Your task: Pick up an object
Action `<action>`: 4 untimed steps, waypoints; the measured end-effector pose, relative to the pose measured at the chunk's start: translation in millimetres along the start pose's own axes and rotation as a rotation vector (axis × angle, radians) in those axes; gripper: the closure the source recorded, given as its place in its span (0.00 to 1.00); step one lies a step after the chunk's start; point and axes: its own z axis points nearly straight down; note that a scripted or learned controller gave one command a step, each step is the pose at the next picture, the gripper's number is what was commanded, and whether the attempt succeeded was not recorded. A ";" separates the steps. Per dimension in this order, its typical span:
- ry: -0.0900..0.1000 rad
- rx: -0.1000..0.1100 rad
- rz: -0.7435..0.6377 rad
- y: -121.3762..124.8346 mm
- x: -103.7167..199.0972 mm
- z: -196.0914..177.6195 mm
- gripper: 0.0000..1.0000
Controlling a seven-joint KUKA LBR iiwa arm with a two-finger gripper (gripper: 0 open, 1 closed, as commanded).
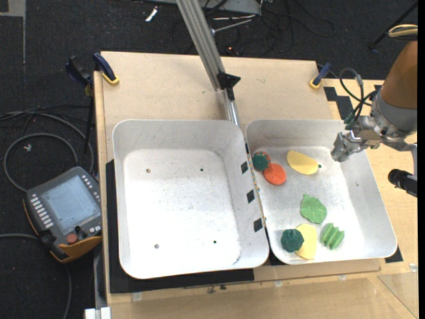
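2 white bins sitting side by side, right bin (372,198) holding toys: yellow piece (303,163) near orange ball (275,174), green leaf (313,209) lower down. Gripper (340,149) hovering just right of yellow piece, over bin's upper part; finger spread impossible to tell.

Far to my gripper's left lies a teach pendant (65,210) on the floor. A metal pole (202,35) slants up-left of it.
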 end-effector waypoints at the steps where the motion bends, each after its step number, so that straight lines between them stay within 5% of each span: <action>1: 0.000 -0.001 -0.001 2.1 -0.3 -53.6 1.00; 4: 0.005 0.008 -0.006 -31.1 156.1 -55.9 1.00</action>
